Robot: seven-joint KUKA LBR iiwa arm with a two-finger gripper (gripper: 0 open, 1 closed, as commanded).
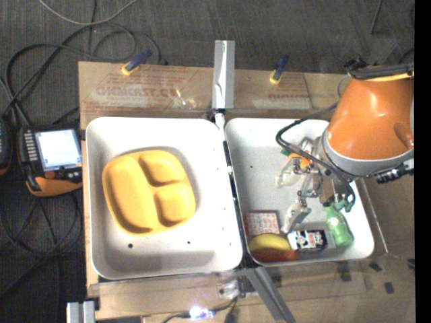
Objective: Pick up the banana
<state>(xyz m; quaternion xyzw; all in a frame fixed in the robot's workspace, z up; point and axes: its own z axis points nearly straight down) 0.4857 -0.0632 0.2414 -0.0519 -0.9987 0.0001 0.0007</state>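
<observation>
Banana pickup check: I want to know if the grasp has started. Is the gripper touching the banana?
Apart. The camera view shows the gripper above the right bin's floor, with white floor visible between it and the banana at the bin's front edge.

Two bins sit side by side on the desk (pixel 108 86). The left bin (pixel 101 247) holds a sectioned tray (pixel 149 190) lying near its middle. In the right bin (pixel 252 150), things crowd the near edge: the banana (pixel 266 241) lies at the near left corner, a small card (pixel 262 222) just behind it, a small carton (pixel 308 239) to its right, and a bottle (pixel 339 227) farther right near the bin's right wall. The hand (pixel 300 214) hangs above the right bin, behind the carton and right of the card, apart from the banana. A handheld screen (pixel 54 150) lies left of the desk on the floor.
</observation>
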